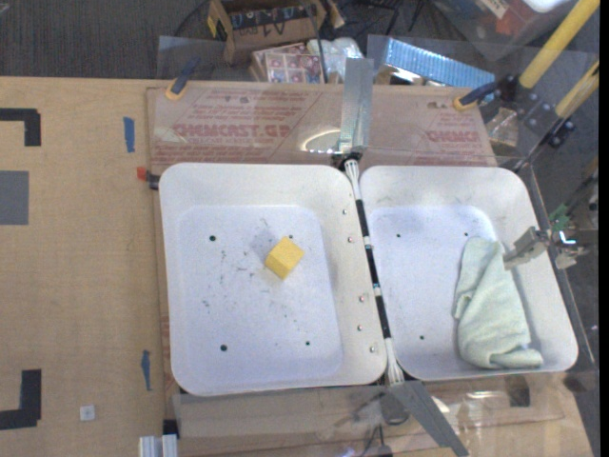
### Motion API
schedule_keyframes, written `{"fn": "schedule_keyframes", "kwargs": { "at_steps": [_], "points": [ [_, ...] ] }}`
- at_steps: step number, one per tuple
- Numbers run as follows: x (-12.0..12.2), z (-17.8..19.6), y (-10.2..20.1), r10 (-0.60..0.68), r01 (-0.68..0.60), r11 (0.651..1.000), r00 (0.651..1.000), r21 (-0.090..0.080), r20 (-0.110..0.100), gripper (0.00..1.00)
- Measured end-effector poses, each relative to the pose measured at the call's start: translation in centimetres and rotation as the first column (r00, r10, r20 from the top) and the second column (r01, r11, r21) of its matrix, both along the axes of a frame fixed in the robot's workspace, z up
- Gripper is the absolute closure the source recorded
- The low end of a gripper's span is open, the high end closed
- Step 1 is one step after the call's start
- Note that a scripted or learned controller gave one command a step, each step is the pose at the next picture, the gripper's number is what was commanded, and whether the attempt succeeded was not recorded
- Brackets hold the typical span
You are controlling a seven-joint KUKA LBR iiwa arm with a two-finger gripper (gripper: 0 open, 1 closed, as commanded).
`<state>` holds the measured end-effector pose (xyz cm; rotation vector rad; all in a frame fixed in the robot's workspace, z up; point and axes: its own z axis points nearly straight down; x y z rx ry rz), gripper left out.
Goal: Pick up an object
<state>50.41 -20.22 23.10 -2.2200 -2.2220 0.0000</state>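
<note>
A small yellow block (284, 257) lies tilted near the middle of the left white bin (181, 255). A crumpled pale green cloth (491, 307) lies along the right side of the right white bin (419, 255), running from the bin's middle down to its near right corner.
A metal divider (356, 112) stands behind the seam between the bins. A grey metal bracket (529, 248) pokes over the right bin's right rim and touches the cloth's top edge. More brackets (414, 409) sit at the front. Clutter and yellow poles (561, 31) stand behind.
</note>
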Motion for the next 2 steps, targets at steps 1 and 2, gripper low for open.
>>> {"fn": "schedule_keyframes", "kwargs": {
  "at_steps": [1, 2],
  "points": [
    [-0.5, -4.7, 13.2, 0.027, -0.027, 1.000, 1.000, 0.000, -0.001, 0.00],
    [-1.8, -2.7, 25.3, 0.251, -0.251, 0.968, 0.968, -0.001, 0.002, 0.00]
  ]
}}
